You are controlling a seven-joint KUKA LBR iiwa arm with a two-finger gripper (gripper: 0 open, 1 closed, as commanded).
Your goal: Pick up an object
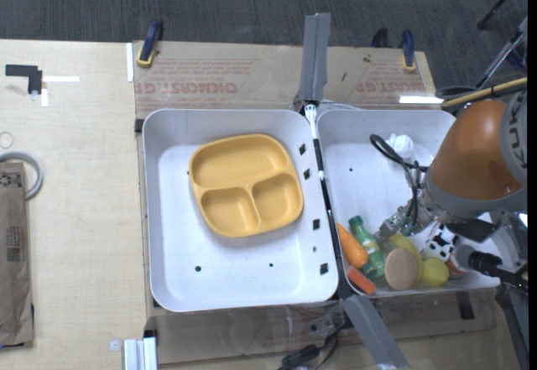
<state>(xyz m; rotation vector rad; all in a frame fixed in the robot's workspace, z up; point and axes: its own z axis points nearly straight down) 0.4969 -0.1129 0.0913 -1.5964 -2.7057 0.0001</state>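
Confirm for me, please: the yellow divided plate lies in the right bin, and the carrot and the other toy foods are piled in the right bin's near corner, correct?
Not quite. The camera view shows the plate in the left bin, not the right one. The rest stands: the carrot and the other toy foods are piled in the right bin's near corner, under the arm's wrist.

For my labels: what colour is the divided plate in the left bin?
The divided plate is plain yellow-orange, seen clearly in the camera view.

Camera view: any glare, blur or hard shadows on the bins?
Camera view: even, soft light, no hard shadows; mild sheen on the left bin rim; yellow tray sharp; the toy pile under the gripper is small and cluttered, edges soft.
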